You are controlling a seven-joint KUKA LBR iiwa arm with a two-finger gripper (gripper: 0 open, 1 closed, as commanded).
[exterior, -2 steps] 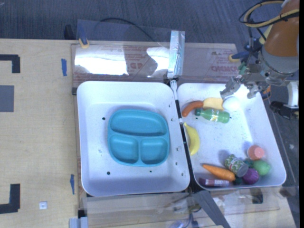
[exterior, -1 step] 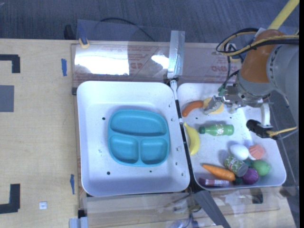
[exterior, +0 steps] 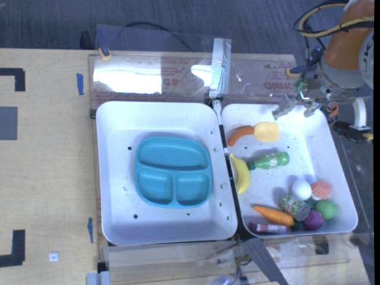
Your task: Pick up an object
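Note:
The right bin (exterior: 335,159) holds several toy foods. A yellow lemon (exterior: 266,131) lies beside an orange-red pepper (exterior: 237,135) near its far left. Closer in lie a green bottle (exterior: 270,160) and a banana (exterior: 241,174). A carrot (exterior: 272,214), a white egg (exterior: 302,189), a small can (exterior: 291,205), a purple piece (exterior: 313,219) and a green ball (exterior: 326,208) crowd the near right corner. My gripper (exterior: 295,108) hangs over the bin's far edge, right of the lemon and apart from it, open with nothing between its fingers.
The left bin (exterior: 113,159) carries a blue divided plate (exterior: 174,171). A clear plastic sheet (exterior: 154,76) and a metal bracket (exterior: 220,67) stand behind the bins. Cables (exterior: 320,16) loop above the arm at the top right.

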